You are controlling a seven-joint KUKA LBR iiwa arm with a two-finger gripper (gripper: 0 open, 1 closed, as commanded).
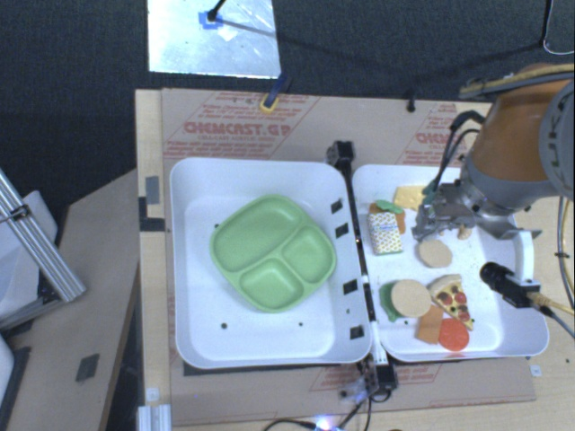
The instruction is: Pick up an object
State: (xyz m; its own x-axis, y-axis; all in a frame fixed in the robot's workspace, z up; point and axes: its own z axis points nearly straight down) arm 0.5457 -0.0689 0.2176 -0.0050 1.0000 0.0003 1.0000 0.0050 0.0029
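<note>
the gripper [437, 225] hovers just above the round tan cookie [436, 254] in the right bin [530, 330], finger state unclear

Toy food in right bin [539, 335]: small carton [385, 232] near left wall, lying flat; yellow cheese slice [409, 196] at far side; tan round cookie [435, 254] mid-bin; burger [407, 299] nearer, left; pizza slice [451, 298] just right of it; orange piece [430, 327] touching red tomato slice [455, 336] at near edge.
</note>
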